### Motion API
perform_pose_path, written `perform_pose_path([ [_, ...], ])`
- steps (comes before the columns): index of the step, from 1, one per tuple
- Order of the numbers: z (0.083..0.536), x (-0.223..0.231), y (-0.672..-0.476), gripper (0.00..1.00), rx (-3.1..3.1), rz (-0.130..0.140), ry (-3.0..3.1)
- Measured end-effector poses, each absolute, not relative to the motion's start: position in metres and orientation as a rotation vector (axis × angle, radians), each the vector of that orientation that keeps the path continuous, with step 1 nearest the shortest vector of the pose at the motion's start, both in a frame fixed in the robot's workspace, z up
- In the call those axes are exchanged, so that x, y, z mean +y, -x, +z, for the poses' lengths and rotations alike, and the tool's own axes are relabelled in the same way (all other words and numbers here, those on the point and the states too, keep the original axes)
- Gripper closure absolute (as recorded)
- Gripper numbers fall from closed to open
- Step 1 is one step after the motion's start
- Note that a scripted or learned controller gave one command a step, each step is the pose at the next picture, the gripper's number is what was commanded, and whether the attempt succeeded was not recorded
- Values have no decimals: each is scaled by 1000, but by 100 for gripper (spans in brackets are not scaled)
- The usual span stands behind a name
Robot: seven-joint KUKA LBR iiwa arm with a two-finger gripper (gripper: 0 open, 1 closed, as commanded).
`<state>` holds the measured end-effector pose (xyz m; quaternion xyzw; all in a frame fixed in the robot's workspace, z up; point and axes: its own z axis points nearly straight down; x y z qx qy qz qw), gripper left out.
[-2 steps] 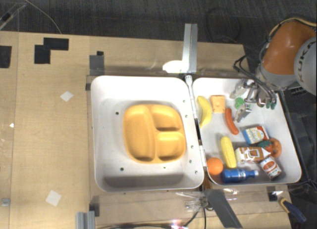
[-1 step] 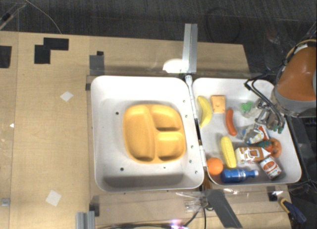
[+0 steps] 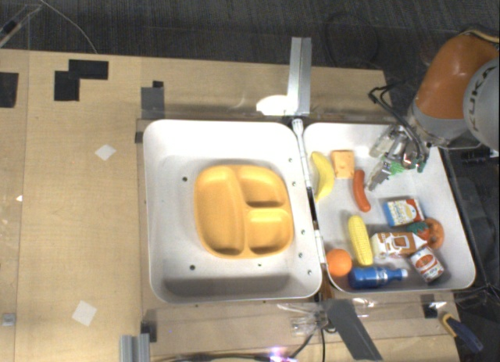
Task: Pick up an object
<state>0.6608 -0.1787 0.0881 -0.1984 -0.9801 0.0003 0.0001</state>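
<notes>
- Camera view: bench (image 3: pixel 70 220) w/ two white bins side by side.
- Left bin (image 3: pixel 168 196): holds a yellow divided tray (image 3: pixel 242 209), 3 compartments, sitting approx centred.
- Right bin (image 3: pixel 453 212): all the small items are here.
- Arm (image 3: pixel 461 79) comes in from right, orange band visible at upper right; gripper (image 3: pixel 388 163) hangs over the upper part of right bin.
- Fingers look a bit apart, tips pointing down-left, nothing between them. Small + partly blurred, so low confidence.
- Banana (image 3: pixel 321 174): upright along the bin's left wall, near top.
- Tan block (image 3: pixel 342 164) (cheese/bread-like, can't tell which): just beside banana, on its right.
- Sausage (image 3: pixel 359 189): red-orange, below the block, just beside the finger tips; touching or not - can't tell.
- Corn cob (image 3: pixel 358 239): mid bin, lying roughly top-to-bottom.
- Orange (image 3: pixel 339 262): bottom-left corner of right bin, next to the corn's lower end.
- Blue bottle (image 3: pixel 375 277): lying on its side along the bottom edge, right of orange.
- Blue/white carton (image 3: pixel 402 212): right of centre, below gripper.
- Brown-label pack (image 3: pixel 398 241) + red can (image 3: pixel 426 265): lower right, clustered close w/ a round orange-brown item (image 3: pixel 434 231).
- No item is lifted; all lie on the bin floor.
</notes>
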Motion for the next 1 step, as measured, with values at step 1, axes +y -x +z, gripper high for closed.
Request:
perform_pose_path([
  [1, 89, -187, -597, 0, -3137, 2, 314],
])
